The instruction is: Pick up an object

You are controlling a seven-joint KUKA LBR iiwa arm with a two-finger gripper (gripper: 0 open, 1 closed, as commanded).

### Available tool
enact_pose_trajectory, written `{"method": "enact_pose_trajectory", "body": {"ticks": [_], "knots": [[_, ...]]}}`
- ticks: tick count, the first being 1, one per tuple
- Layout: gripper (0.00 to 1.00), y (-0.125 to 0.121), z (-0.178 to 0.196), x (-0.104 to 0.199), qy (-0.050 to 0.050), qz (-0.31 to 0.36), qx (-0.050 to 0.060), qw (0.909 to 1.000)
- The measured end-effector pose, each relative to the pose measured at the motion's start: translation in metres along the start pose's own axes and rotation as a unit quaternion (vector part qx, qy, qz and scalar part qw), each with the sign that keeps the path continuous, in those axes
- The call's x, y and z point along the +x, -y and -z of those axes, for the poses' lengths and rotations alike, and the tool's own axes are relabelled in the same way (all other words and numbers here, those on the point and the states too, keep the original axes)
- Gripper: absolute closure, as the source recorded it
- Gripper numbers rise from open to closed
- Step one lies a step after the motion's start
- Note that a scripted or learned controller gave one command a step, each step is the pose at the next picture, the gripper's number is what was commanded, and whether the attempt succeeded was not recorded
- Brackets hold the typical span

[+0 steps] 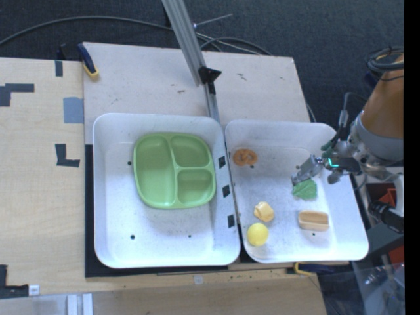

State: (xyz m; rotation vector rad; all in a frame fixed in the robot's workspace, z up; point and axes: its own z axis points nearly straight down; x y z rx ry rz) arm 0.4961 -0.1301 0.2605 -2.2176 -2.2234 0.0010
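The right bin (pixel 275 136) holds a small orange-brown round piece (pixel 245 156), a green leafy piece (pixel 305 189), a yellow chunk (pixel 264 211), a yellow ball (pixel 257 234) and a tan bun-like piece (pixel 314 220). My gripper (pixel 307 170) reaches in from the right and hangs just above the green piece, at its upper edge. Nothing shows between its fingers.
The left bin (pixel 111 195) carries a green divided plate (pixel 174 170). A grey metal post (pixel 187 35) slants down to the seam between the bins. Cables lie on the dark floor behind. The wooden bench extends left.
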Motion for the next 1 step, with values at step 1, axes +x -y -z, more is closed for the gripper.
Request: {"method": "enact_pose_trajectory", "body": {"ticks": [1], "knots": [[0.00,0.0041,-0.0442,-0.0021,0.000,-0.001,0.003,1.0000]]}}
